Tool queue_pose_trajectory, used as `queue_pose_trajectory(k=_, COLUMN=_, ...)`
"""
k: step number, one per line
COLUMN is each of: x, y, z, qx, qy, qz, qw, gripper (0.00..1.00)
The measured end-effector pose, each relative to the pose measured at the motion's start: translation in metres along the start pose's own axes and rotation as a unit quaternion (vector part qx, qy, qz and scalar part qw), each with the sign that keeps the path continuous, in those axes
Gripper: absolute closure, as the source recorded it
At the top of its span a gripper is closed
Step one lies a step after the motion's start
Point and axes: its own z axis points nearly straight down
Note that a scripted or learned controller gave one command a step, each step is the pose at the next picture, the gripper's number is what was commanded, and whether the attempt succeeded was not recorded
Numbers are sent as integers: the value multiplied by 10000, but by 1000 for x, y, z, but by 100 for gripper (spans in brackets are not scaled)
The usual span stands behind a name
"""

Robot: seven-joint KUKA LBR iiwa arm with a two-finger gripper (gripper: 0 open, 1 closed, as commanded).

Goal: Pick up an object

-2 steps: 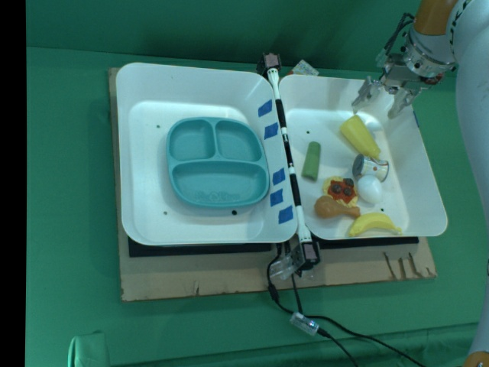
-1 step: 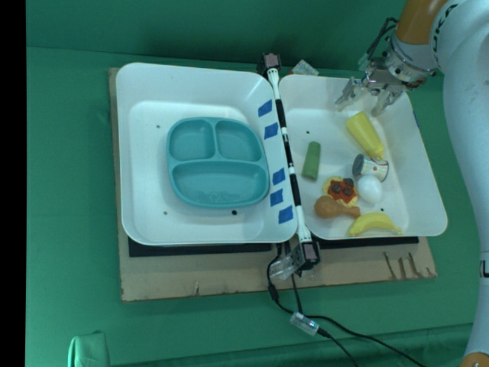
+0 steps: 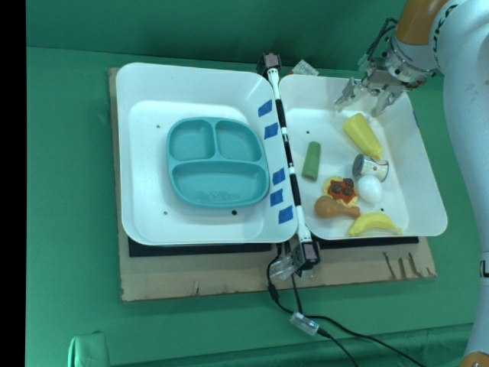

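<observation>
From my station I see a green surface (image 3: 69, 205) with a sheet of brown cardboard (image 3: 229, 277) under two shallow white bins. The gripper (image 3: 364, 98) hangs over the far end of the right bin (image 3: 428, 197), its fingers (image 3: 345, 95) spread apart with nothing between them. The grey arm (image 3: 466, 90) with its orange band (image 3: 428, 2) comes in from the right.

Just below the fingers, close but apart from them, lies a yellow corn-shaped toy (image 3: 362, 134), tilted along the bin. Further toward me I see a green cylinder (image 3: 311, 160) near the divider, a small grey and white cup (image 3: 370, 167) on its side, and a white egg (image 3: 370, 189) just beside it. Next to the egg sits a little pizza slice (image 3: 341, 189) with dark and red toppings, touching a brown drumstick (image 3: 335, 208). A yellow banana (image 3: 374, 222) lies nearest the front rim.

The left bin (image 3: 145, 128) holds a teal divided plate (image 3: 216, 163) with three compartments. Blue tape squares (image 3: 273, 163) run along its right edge, beside the black-and-white rod (image 3: 286, 151) between the bins. Cables (image 3: 321, 327) trail from the front of that rod across the surface.
</observation>
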Motion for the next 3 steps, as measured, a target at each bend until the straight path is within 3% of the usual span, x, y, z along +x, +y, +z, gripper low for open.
queue_pose_trajectory(k=1, x=12, y=-7, z=2, qx=-86, qy=-64, qz=38, qw=9999, gripper=0)
queue_pose_trajectory(k=2, x=4, y=-1, z=4, qx=20, qy=34, qz=-10, qw=10000, gripper=0)
queue_pose_trajectory(k=3, x=15, y=-10, z=4, qx=-109, qy=-23, qz=24, qw=9999, gripper=0)
